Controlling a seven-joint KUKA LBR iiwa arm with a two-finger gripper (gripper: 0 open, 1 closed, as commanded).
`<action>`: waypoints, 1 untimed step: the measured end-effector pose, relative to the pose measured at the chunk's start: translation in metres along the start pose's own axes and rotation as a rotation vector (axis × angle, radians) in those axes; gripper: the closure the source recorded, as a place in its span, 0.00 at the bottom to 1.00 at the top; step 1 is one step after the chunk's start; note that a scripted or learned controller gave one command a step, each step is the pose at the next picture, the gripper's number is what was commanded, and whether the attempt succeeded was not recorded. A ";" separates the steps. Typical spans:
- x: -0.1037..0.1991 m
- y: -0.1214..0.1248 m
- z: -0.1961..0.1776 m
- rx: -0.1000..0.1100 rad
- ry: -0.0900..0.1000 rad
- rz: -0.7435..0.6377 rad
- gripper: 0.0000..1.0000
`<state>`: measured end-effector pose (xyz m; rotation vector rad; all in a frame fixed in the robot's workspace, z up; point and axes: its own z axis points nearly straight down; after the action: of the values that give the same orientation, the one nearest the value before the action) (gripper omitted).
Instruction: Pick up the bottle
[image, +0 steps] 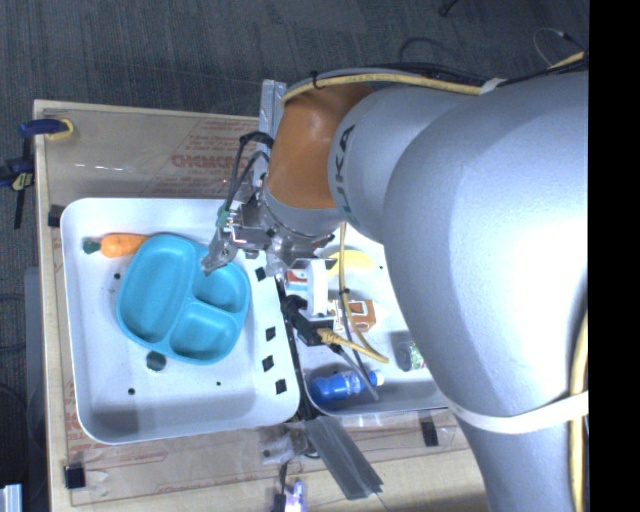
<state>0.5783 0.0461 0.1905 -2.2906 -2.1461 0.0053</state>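
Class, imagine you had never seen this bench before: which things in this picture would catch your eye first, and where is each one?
The huge grey arm with its orange band fills the right side, its gripper hanging over the left white bin. There a bright blue divided plastic plate lies, with an orange carrot at its upper left. The blue plastic bottle lies on its side at the near edge of the right bin.

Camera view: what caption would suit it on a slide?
Gripper hovers over blue tray in left bin; blue bottle lies in right bin.
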 end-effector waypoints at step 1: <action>0.020 -0.029 0.000 0.003 -0.001 0.098 0.00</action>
<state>0.5505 0.0682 0.1903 -2.3921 -2.0299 0.0092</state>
